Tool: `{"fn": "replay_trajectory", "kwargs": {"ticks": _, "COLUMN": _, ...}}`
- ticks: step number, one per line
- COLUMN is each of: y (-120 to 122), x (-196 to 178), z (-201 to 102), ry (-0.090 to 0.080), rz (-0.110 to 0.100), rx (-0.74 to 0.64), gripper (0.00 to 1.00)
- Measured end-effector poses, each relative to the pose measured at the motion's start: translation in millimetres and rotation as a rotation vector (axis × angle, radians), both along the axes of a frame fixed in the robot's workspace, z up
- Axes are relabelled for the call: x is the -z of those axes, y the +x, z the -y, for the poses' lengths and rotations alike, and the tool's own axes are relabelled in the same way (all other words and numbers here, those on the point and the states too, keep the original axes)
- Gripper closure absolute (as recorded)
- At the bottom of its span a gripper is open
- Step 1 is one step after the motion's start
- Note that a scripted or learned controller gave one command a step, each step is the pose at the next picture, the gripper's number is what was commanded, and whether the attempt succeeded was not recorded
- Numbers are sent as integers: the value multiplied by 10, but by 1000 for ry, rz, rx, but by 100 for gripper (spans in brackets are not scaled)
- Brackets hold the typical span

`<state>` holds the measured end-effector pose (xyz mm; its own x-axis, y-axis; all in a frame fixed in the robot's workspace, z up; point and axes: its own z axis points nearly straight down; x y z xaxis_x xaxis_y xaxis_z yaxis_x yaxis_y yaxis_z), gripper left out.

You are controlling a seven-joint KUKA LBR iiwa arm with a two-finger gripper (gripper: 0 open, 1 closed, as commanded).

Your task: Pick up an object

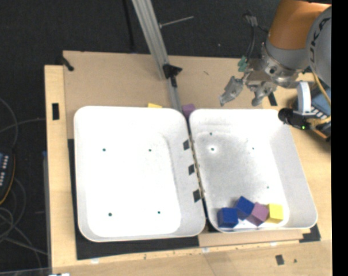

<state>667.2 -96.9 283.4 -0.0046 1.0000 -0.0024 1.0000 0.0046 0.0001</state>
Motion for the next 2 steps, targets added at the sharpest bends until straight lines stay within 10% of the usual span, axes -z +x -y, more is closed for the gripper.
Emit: {"fn": "replay_trajectory", "kwargs": {"ticks": 2, "y": -935, "x": 1152, "z": 333, "ry": 2, "rz": -9, "rx": 9, "gripper": 0}}
